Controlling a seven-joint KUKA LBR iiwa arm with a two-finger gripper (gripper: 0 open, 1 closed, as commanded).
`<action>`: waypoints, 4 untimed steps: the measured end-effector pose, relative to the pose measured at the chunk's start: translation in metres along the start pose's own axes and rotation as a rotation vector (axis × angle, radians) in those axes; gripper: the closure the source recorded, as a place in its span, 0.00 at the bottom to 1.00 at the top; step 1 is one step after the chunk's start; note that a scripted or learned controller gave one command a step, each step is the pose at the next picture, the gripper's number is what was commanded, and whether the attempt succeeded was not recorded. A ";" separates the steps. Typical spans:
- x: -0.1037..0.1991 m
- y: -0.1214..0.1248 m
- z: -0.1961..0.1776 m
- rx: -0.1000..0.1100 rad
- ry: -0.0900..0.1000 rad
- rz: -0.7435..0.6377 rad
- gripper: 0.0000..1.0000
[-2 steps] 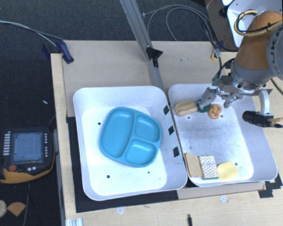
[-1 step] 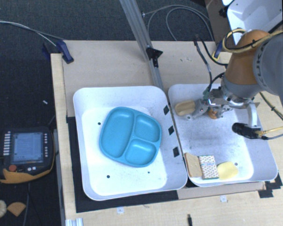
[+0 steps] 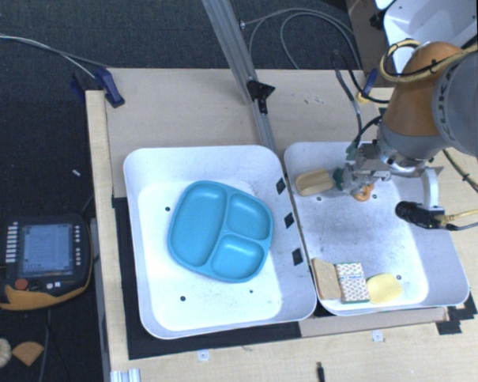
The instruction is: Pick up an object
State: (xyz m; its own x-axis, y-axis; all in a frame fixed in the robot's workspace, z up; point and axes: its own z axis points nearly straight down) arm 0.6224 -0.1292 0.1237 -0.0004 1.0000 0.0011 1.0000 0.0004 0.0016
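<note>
The tan block point(image 3: 312, 182), long axis running left-right, lies in the right bin point(image 3: 407, 242) at its far-left corner, just left of the tool point(image 3: 356, 181), whose state I cannot tell.

A pale wooden desk point(image 3: 215, 365) fills the middle of the frame, standing on dark carpeted floor point(image 3: 31, 140) that runs along the left side and the top. A grey metal post point(image 3: 233, 44) slants up from the desk toward the top centre. Cables point(image 3: 295, 33) loop over the floor at the top, and a handheld control pendant point(image 3: 43, 258) lies at the left edge.
</note>
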 end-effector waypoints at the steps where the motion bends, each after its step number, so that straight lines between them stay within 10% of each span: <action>1: -0.002 0.004 -0.044 -0.004 -0.002 -0.001 1.00; 2: -0.002 0.006 -0.098 -0.006 -0.002 -0.001 1.00; 4: 0.100 0.019 -0.098 0.003 0.001 -0.005 1.00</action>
State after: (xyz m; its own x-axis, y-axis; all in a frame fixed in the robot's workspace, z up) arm 0.6412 -0.0290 0.2216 -0.0059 1.0000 0.0019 1.0000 0.0059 -0.0015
